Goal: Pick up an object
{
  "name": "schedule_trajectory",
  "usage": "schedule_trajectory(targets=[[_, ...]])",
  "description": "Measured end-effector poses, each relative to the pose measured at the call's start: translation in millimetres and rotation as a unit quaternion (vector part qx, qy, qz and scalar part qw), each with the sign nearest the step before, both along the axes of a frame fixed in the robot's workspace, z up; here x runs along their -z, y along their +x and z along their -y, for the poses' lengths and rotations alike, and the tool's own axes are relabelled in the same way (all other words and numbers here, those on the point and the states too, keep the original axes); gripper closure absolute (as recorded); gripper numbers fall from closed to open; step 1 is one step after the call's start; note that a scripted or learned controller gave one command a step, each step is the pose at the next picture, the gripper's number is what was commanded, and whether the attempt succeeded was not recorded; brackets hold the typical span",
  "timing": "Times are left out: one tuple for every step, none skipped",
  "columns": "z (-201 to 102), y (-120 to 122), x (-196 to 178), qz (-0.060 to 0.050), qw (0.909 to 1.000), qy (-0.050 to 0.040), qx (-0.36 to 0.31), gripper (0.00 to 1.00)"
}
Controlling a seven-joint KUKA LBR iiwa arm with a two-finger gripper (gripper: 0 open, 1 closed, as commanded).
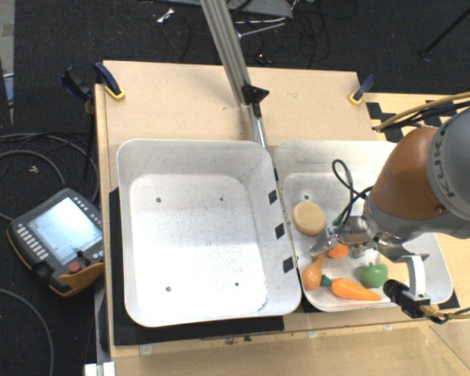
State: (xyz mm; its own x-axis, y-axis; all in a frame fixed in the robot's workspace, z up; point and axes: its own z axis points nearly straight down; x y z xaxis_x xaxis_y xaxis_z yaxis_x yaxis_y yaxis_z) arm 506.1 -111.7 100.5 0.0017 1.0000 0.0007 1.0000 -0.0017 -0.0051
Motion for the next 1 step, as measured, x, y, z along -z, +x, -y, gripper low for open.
schedule_trajectory(targets=[[-0.1,1.6,-12.6,0.003,1.0,-0.0001,0.0,1.0]])
